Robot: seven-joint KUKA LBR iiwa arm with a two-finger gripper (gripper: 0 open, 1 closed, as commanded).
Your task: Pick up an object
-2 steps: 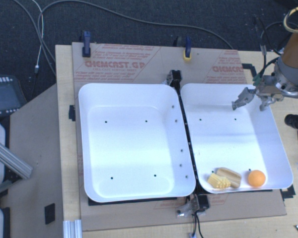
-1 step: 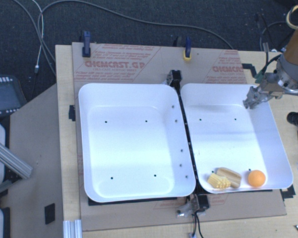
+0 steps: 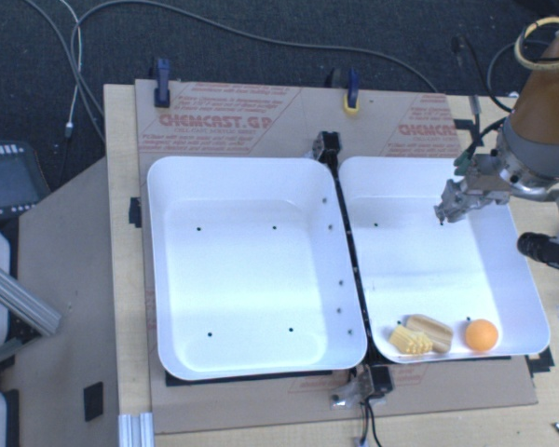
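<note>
Wooden bench (image 3: 121, 250), two shallow white bins. Gripper (image 3: 444, 210) upper right, grip state indeterminable; small orange ball (image 3: 482, 334) well below, toward lower right.

Orange ball (image 3: 482, 334), yellow corn (image 3: 410, 342), tan roll (image 3: 429, 327) near right bin's front edge.
</note>
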